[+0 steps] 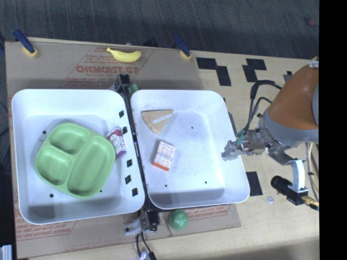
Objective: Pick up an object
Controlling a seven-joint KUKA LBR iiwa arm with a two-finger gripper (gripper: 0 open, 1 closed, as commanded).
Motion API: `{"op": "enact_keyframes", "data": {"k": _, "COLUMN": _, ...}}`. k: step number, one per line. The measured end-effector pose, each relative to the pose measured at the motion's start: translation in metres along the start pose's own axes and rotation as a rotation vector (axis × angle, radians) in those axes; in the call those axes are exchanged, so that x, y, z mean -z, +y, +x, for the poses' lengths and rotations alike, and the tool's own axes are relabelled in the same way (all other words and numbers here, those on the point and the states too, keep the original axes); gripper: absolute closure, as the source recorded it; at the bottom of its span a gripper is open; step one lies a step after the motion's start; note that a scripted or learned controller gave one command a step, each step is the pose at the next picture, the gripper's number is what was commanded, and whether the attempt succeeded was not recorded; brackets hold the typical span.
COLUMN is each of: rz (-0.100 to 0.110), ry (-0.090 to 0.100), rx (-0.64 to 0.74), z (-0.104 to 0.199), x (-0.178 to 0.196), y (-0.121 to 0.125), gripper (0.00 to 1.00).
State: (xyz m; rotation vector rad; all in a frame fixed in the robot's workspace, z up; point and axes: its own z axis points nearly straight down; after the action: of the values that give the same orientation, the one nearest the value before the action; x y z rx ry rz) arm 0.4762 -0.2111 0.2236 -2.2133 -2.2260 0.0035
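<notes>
From my console the main risk I see is the rim: the gripper (232, 150) sits right at the right-hand wall of the right bin (217, 99), and a descent from here could strike that edge or close on nothing, since no object lies under it. I judge the small orange-and-white box (164, 155) the easiest pick, lying flat near the middle of that bin, well apart from the gripper; being low and flat, it could slide away if the approach comes in at a slant. The tan wedge (156, 118) lies further up the same bin, near its left wall. In the left bin (24, 104) a green divided tray (75, 159) rests with a small red packet (117, 141) just beside it. The arm (293, 110) reaches in from the right, wrist low and pointing left. I cannot tell how the jaws stand; I see nothing held.
</notes>
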Motion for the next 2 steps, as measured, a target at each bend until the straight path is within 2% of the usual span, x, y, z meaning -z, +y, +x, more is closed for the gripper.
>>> {"op": "enact_keyframes", "data": {"k": 1, "rz": 0.001, "ry": 0.001, "rx": 0.001, "z": 0.0, "x": -0.008, "y": 0.0, "gripper": 1.0}}
{"op": "enact_keyframes", "data": {"k": 2, "rz": -0.005, "ry": -0.001, "rx": 0.0, "z": -0.001, "x": 0.033, "y": 0.001, "gripper": 1.0}}
